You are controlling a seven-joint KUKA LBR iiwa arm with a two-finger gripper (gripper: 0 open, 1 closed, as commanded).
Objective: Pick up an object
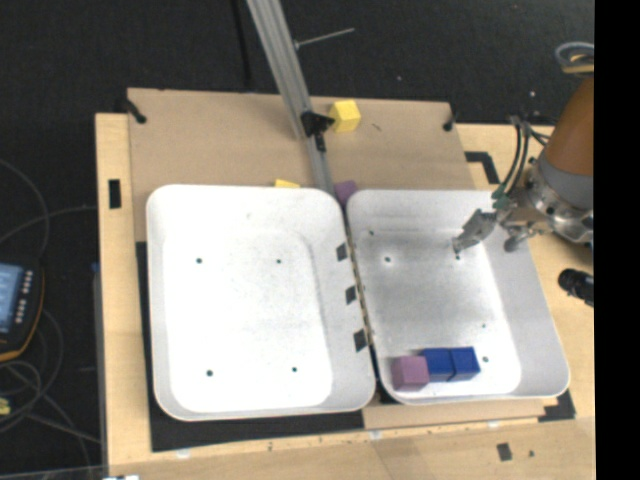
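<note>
Your blue block (449,362) lies touching a purple block (409,371) at the near edge of the right bin (520,298), no writing legible on either, while the hand (492,230) hangs over that bin's far right, well apart, fingers spread and holding nothing.

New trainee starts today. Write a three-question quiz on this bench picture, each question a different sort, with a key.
1. True or false: the blue block touches the purple block.
2. The gripper hangs over which bin? A) left bin B) right bin
3. Fill in: a ____ block sits on the board beyond the bins.

Key: 1 true; 2 B; 3 yellow.
</note>
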